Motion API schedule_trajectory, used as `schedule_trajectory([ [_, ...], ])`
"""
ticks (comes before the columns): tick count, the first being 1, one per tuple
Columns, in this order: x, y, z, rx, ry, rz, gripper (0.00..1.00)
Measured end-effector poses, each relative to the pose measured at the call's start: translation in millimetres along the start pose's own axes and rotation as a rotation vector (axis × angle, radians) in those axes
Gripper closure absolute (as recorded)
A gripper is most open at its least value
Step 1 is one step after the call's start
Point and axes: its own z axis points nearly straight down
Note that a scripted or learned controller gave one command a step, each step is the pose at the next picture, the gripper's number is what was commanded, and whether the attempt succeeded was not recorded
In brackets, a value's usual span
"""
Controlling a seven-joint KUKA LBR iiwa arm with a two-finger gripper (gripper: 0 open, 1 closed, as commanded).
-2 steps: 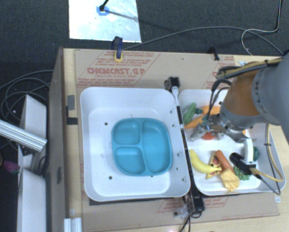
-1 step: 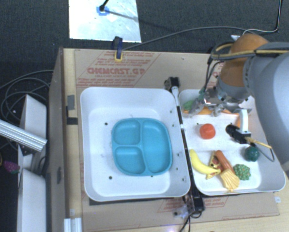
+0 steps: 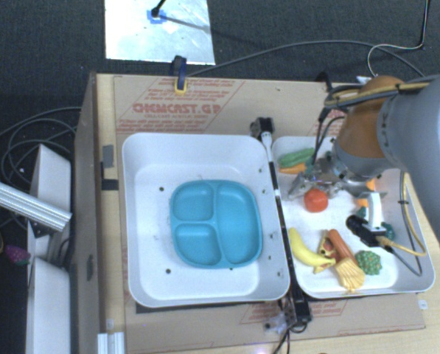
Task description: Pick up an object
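Note:
My gripper point(image 3: 317, 186) hangs low over the far left part of the right bin point(image 3: 411, 282), its fingers spread apart and nothing held between them. A red toy tomato point(image 3: 316, 200) lies right under it, on the near side of the fingertips. Beyond the gripper, a green pod point(image 3: 296, 155) and an orange carrot point(image 3: 292, 168) lie by the bin's far left corner. Toward the near wall lie a yellow banana point(image 3: 306, 248), a brown sausage point(image 3: 339, 243), a pale yellow bundle of fries point(image 3: 350, 273) and a green broccoli point(image 3: 368, 262).
The left bin point(image 3: 149, 271) holds a blue divided plate point(image 3: 215, 223) at its middle. A ridge point(image 3: 276, 212) separates the two bins. The grey arm point(image 3: 418, 124) covers the right bin's far right part. Cables trail across the bench behind the bins.

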Motion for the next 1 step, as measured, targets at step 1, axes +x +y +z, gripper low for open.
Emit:
schedule_trajectory([
  [1, 2.6, -25.0, 0.2, 0.001, 0.0, 0.0, 0.0],
])
